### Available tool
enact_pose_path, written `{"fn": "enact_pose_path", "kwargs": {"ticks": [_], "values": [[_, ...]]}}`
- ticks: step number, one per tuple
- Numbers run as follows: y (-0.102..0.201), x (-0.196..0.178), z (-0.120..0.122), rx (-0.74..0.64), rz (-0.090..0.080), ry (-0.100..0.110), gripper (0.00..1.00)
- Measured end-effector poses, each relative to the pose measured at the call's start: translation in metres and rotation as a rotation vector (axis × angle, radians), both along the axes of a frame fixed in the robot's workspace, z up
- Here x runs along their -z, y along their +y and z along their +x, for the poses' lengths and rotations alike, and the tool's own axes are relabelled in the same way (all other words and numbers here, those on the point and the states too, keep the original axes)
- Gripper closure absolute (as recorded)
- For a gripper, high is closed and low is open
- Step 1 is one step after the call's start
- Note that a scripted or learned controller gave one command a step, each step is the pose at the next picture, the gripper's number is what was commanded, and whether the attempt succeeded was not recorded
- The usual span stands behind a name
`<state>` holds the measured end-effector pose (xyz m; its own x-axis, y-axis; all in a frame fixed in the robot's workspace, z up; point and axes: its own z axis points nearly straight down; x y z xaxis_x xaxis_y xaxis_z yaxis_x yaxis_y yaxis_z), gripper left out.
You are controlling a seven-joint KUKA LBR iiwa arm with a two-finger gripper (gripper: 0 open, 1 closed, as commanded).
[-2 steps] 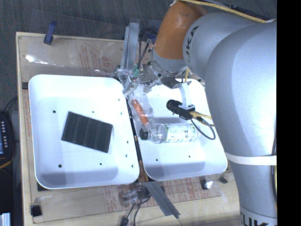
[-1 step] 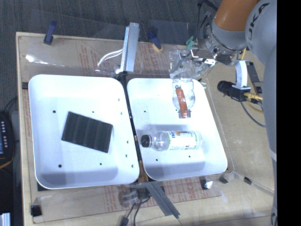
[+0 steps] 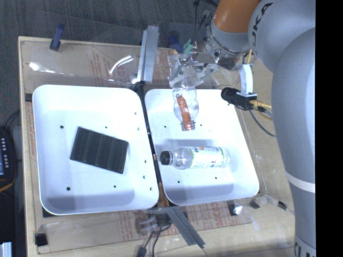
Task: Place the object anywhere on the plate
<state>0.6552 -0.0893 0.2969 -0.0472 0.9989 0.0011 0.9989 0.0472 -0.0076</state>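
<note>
The claw (image 3: 185, 78) hangs over the far edge of the right bin (image 3: 244, 159), toward twelve o'clock in the camera view, below the arm's orange band (image 3: 238, 4). A small clear bottle (image 3: 185, 108) with an orange-red patch inside dangles beneath it, neck upward, apparently lifted clear of the bin floor. The claw looks clamped on the top of that bottle, though the clear fingers and clear plastic blur together, so this is a reading rather than a certainty.

A second clear bottle with a dark cap (image 3: 195, 157) lies on its side in the same bin, toward six o'clock of the hanging one, cap pointing to nine o'clock.

The left bin (image 3: 48, 106) sits at nine o'clock, touching the right bin along a shared edge. In it lies a flat dark rectangular plate (image 3: 100, 150), slightly skewed, with nothing on it.

Judging progress: the pick seems done, the lift under way. Left to do: carry the bottle across toward eight o'clock, lower it onto the dark plate, release.
</note>
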Motion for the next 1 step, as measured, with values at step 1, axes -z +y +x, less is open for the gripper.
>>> {"fn": "enact_pose_path", "kwargs": {"ticks": [1], "values": [[0.0546, 0.0116, 0.0013, -0.064, 0.000, -0.001, 1.00]]}}
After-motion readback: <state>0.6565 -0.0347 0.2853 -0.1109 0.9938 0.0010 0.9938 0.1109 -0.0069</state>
